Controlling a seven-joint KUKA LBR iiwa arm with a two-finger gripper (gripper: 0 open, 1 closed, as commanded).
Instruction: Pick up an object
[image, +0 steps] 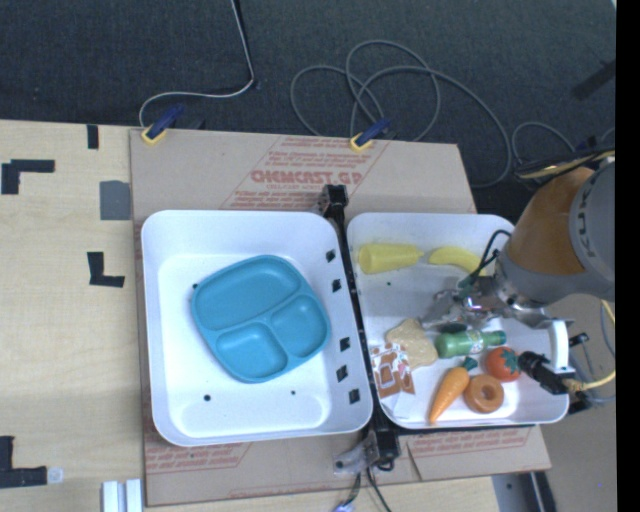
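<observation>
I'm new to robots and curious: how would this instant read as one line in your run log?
arm: over right bin | claw: low among toys, by green bottle | carrot: loose | left bin: blue tray

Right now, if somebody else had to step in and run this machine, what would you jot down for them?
Gripper: low in the right bin, over the toy food; whether it has gripped anything cannot be told from this view.
Right bin: yellow corn piece and banana at the far side; green bottle, tomato, carrot, brown ring, cracker-like piece and printed packet nearer the front.
Left bin: blue divided plate.
Done: arm is down among the items.
Left: nothing is seen lifted yet; the pick remains to be confirmed.
</observation>
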